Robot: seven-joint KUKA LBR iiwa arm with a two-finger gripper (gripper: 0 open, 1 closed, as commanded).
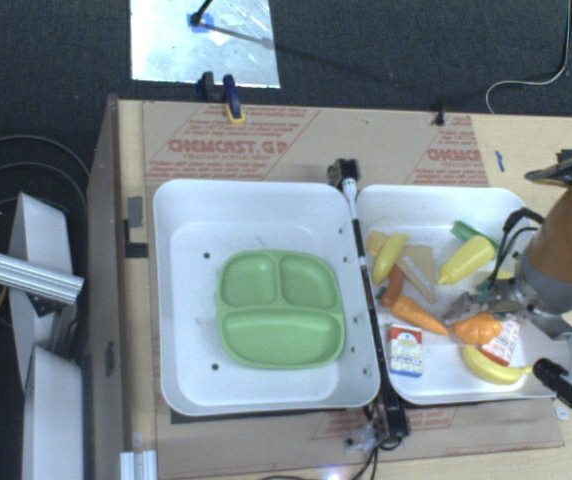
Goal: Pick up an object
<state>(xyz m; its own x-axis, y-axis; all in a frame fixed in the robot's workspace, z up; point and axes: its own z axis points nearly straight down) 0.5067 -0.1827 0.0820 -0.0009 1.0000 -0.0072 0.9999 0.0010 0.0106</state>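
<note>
Bench (266, 128) | right bin (416, 203): end effector (469, 313) over orange toy (478, 329) | grip state: cannot tell

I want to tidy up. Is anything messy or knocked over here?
Nothing is spilled or broken. The toy food lies jumbled in the right bin: a carrot, a banana, corn and a small carton lying flat. The green plate sits neatly in the left bin.

Dark carpet floor (386, 28); shiny metal sheet (204, 28) at twelve o'clock; cardboard-topped worktop (296, 133) centre; black cables (11, 168) at nine o'clock.
</note>
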